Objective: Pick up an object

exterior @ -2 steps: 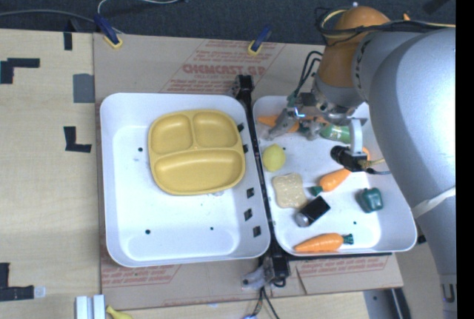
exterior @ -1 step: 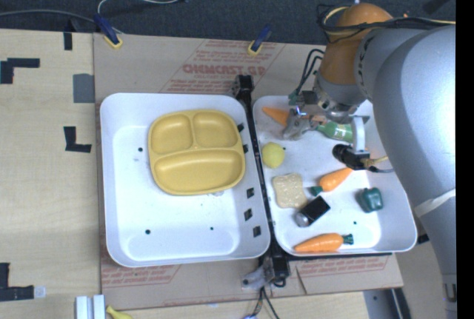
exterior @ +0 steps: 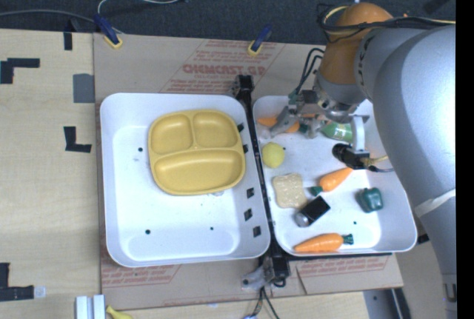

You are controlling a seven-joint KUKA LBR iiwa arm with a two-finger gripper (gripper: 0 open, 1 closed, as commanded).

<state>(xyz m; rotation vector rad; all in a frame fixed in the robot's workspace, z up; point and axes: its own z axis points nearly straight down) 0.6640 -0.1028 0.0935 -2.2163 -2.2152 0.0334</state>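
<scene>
Cardboard [exterior: 207, 69] is covering the table under two white bins lying side by side. The grey arm [exterior: 415, 95] is reaching in from the right, its orange band [exterior: 348, 51] sitting above the wrist. The left bin [exterior: 118, 184] is holding a yellow divided plate [exterior: 197, 150]. The pincer [exterior: 300, 116] is hanging low over the far end of the right bin [exterior: 392, 229], close to a small orange piece [exterior: 268, 120]; whether it is clenched or released I cannot tell. Spread across that bin are lying a carrot [exterior: 320, 242] near the front rim, a second carrot [exterior: 335, 178], a beige sponge-like square [exterior: 288, 189], a black block [exterior: 315, 209], a teal piece [exterior: 369, 199] and a yellow ball [exterior: 273, 155].
</scene>
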